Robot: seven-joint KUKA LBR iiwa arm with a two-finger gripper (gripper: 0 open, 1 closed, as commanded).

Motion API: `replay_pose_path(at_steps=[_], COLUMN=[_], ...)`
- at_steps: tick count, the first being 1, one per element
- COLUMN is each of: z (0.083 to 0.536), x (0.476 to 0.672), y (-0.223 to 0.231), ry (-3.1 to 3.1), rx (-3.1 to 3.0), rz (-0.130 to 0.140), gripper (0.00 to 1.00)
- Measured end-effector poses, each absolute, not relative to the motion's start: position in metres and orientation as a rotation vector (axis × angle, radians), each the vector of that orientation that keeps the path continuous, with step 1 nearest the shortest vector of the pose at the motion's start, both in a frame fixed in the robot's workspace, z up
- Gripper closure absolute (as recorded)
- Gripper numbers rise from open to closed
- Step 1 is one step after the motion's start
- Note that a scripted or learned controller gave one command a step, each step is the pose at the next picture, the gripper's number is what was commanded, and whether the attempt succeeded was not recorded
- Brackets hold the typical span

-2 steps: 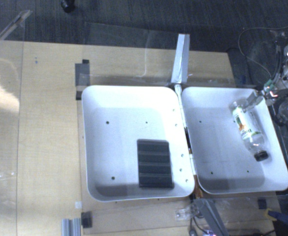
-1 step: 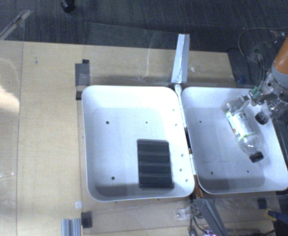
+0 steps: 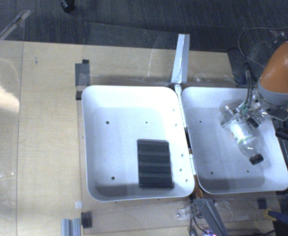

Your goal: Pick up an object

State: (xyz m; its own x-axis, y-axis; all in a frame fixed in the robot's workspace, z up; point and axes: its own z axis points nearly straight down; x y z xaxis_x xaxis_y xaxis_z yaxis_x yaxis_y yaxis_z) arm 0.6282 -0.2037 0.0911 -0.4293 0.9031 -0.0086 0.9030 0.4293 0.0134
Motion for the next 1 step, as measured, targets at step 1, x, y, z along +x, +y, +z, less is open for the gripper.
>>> replay_pose_path(at_steps=[1], z=[0.0908], x=[0.6665], y=[-0.2054], ry=[2.713], rx=[1.628], rz=[-0.007], gripper=[0.00])
